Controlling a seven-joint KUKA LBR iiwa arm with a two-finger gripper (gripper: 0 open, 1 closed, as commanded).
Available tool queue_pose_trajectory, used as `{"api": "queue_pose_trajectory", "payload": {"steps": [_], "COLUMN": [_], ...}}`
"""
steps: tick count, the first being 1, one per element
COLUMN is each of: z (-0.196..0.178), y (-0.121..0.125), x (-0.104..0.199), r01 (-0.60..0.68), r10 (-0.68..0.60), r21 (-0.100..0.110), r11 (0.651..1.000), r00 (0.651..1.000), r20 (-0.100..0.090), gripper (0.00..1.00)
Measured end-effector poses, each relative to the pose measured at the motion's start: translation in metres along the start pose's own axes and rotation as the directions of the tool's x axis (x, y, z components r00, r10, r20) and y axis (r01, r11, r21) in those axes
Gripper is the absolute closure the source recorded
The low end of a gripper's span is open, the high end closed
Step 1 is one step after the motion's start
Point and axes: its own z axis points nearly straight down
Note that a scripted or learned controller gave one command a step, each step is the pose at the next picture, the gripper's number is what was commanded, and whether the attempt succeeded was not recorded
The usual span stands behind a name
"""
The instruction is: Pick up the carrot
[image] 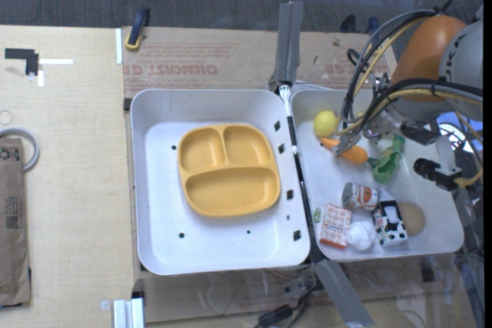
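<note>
Although the arm is low over the right bin, the grasp on the carrot cannot be confirmed, so every entry below is referenced to the lemon [326, 121].

Landmark: the lemon lies in the far left part of the right bin [438, 246], near the wall shared with the left bin [154, 188].

Carrot position: the carrot [347, 152] lies on the bin floor just below the lemon and slightly to its right, close to it but apart, its thin end pointing back toward the shared wall.

Gripper position: the gripper [355, 136] hangs to the right of the lemon, directly over the thick end of the carrot.

Finger state: dark cables and wrist hardware cover the tips; how far they stand apart, and whether they have hold of anything, cannot be told.

Carrot relative to fingers: the thick end runs under the gripper body; contact or clearance cannot be determined.

Step in hand: judged as the approach or closing phase of the pick, since the carrot rests on the floor.

Next move: calls for the tips to straddle the thick end across its width, close firmly, then rise straight up.

Neighbouring items: a green toy [387, 160] lies to the right of the lemon, beyond the carrot and just beside its thick end; a careless closure could catch it.

Left bin: a yellow divided plate [228, 169] sits well to the left of the lemon.
</note>
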Motion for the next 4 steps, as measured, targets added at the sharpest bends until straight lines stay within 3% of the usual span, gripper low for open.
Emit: {"api": "queue_pose_trajectory", "payload": {"steps": [1,2,3,4], "z": [-0.009,0.001,-0.121,-0.129], "y": [0.0,-0.069,-0.018,-0.018], "x": [-0.002,0.03,0.086,0.085], "r01": [-0.004,-0.033,-0.023,-0.022], "r10": [0.004,0.033,0.023,0.022], "r21": [-0.001,0.003,0.004,0.006], "r11": [1.0,0.999,1.0,1.0], "r00": [1.0,0.999,1.0,1.0], "r20": [0.001,-0.003,-0.002,0.0], "gripper": [1.0,1.0,1.0,1.0]}}
